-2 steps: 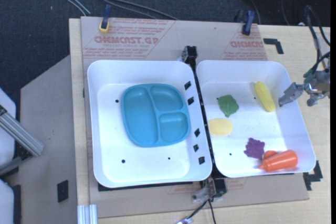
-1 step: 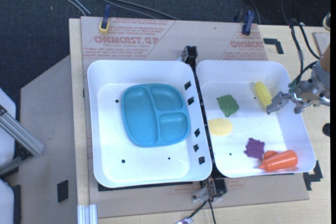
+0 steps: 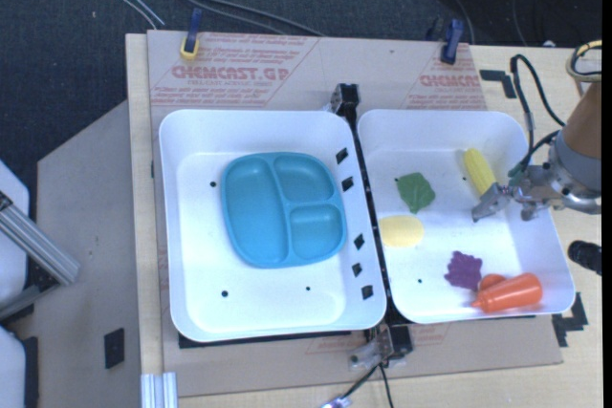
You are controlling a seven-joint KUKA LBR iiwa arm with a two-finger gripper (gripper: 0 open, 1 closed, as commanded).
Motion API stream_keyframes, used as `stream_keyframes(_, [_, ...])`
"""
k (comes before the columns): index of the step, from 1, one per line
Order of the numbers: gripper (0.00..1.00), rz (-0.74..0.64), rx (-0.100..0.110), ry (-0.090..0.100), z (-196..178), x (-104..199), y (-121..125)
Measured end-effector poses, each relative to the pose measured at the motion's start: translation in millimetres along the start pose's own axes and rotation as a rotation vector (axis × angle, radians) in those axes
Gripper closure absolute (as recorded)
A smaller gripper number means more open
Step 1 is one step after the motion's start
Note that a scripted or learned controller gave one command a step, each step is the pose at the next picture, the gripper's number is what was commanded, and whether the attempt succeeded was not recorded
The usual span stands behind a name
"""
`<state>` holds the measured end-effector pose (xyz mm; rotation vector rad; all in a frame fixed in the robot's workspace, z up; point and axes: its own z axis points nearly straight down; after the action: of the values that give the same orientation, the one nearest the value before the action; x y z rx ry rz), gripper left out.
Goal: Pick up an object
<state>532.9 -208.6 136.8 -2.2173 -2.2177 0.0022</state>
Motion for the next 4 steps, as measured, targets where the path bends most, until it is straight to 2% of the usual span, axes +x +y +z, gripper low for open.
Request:
stream_keyframes(1, [0.0,0.0,0.0,0.0,52.8,0.7,-0.4])
stream_keyframes(2, [1.0,0.0,-0.006,-0.002,38.6,0.2,1.1])
stream_keyframes(3, [1.0,-0.002,-0.01,-0.004,-7.2,6.5,4.2])
stream_keyframes(4, [1.0,-0.001,-0.011,-0.005,-65.2,12.0,-2.5])
